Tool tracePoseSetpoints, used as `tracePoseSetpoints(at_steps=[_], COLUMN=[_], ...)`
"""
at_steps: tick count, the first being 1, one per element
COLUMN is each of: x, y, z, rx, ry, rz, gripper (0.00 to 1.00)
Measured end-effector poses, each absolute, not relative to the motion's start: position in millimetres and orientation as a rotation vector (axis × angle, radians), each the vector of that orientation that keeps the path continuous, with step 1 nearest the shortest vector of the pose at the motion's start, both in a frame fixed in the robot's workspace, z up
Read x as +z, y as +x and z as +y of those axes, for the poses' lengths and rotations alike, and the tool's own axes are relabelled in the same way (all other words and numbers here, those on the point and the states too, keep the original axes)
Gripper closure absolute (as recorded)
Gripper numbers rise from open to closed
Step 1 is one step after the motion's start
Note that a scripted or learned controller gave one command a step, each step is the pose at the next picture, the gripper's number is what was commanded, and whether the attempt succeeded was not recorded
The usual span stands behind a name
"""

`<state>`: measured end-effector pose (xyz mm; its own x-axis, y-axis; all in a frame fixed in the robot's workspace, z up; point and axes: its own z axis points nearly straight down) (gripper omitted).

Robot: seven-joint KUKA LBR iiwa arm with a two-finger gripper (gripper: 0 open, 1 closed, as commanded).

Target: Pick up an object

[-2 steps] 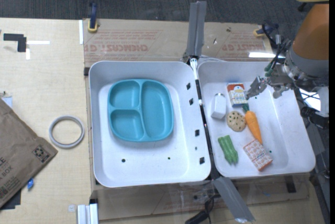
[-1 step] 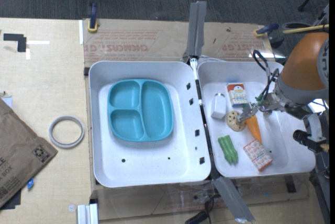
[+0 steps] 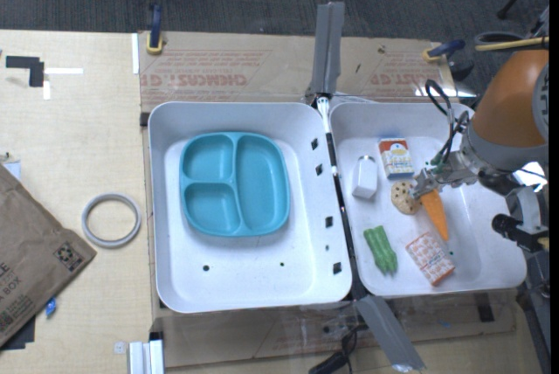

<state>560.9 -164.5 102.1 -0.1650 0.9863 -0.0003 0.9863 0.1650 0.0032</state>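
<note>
Camera view is showing the gripper hanging low in the right bin, right at the top of the orange carrot and beside the cookie — whether its fingers are spread or closed I cannot tell. Centring over the carrot would help, avoiding the cookie. Both bins are sitting on cardboard; a teal plate is lying in the left bin.

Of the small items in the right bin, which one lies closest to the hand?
The orange carrot: its upper end sits right at the hand, with the round cookie just beside it. The green piece and the packets lie farther off.
</note>
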Motion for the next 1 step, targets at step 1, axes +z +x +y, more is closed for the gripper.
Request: tracePoseSetpoints(at_steps=[1], x=[191.7], y=[632.9], z=[-78.3], rx=[-0.001], ry=[2.185], rz=[2.256], gripper=[1.00])
